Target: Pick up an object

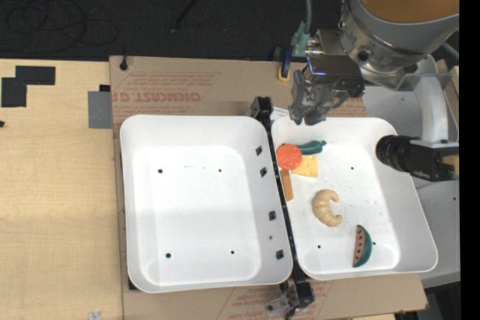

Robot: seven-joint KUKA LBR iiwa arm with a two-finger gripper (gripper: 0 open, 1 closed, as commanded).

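My gripper [309, 115] hangs over the far left corner of the right bin [405, 236], above and slightly behind the toys, with nothing visible between its fingers. Just below it lie a red-orange round toy [289, 156], a green piece [313, 148] and a yellow wedge [306, 168] close together. A thin orange stick [286, 184] lies along the bin's left wall. A tan croissant [327, 207] sits mid-bin. A watermelon slice [361, 246] rests near the front right.
The left bin [150, 266] stands beside the right one, joined by black clips [273, 215] along the divider. A black cylinder [405, 154] juts in at the right bin's right rim. Cardboard lies under both bins.
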